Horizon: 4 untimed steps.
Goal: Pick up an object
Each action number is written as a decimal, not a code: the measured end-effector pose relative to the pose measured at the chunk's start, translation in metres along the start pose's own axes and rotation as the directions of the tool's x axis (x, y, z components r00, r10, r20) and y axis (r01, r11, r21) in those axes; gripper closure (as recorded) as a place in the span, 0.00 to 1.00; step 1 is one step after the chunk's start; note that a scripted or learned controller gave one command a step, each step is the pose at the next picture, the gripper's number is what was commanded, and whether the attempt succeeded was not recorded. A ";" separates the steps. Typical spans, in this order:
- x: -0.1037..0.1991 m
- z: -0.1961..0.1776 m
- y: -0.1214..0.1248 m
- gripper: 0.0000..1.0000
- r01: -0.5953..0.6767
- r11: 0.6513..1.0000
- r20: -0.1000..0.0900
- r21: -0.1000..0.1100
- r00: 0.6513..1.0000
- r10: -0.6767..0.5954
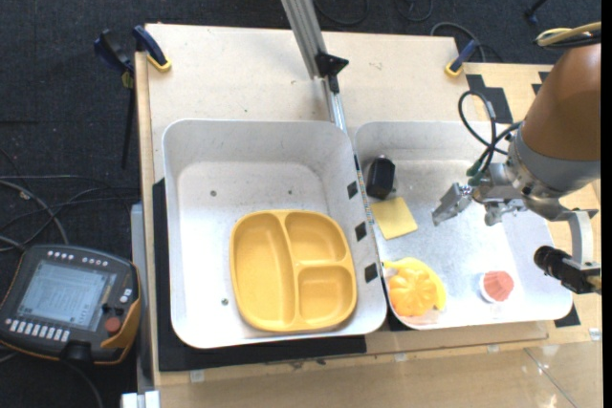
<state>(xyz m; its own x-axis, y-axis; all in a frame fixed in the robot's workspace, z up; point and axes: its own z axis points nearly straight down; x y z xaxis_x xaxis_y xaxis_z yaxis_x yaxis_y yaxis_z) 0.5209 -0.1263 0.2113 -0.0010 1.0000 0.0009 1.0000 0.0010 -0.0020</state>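
Your gripper (pixel 470 203) hangs over the right bin (pixel 449 137), fingers spread, nothing between them. Candidates relative to it: yellow card (pixel 396 218) just left, black block (pixel 382 175) beyond, red disc (pixel 497 285) below. Centre over one, descend straight, close late

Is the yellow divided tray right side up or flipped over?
Right side up: the yellow tray shows its three hollow compartments, lying flat in the left bin.
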 end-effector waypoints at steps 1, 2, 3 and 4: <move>0.000 0.000 0.000 0.00 0.000 1.000 0.000 0.000 1.000 0.000; 0.006 0.062 -0.006 0.00 -0.002 1.000 -0.001 0.005 1.000 0.002; 0.006 0.115 -0.006 0.00 -0.002 1.000 0.000 0.002 1.000 0.002; 0.006 0.102 -0.005 1.00 -0.002 1.000 0.001 -0.003 1.000 0.002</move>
<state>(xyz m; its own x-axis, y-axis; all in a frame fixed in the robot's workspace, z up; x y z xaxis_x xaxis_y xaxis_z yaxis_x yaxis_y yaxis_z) 0.5158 -0.1202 0.1089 0.0006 1.0000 0.0000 1.0000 -0.0006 0.0007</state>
